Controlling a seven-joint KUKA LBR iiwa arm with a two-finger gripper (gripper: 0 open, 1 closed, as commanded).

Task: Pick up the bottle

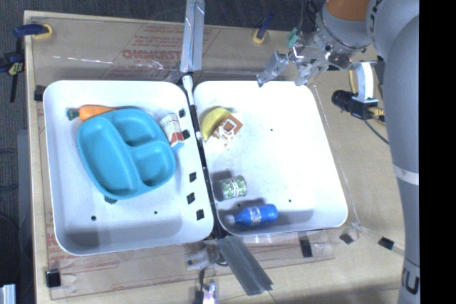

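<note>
A blue bottle (254,216) with a white label lies on its side near the front wall of the right bin (313,146). My gripper (288,74) hangs over that bin's far rim, well behind the bottle. Its two pale fingers (270,72) are spread apart, open, with nothing between them.
A green can (232,187) lies just behind the bottle. A banana (211,119) with a small orange-and-white box (229,127) sits at the right bin's far left. The left bin (107,224) holds a blue divided tray (128,151), a carrot (96,111) and a small red-labelled container (171,129).
</note>
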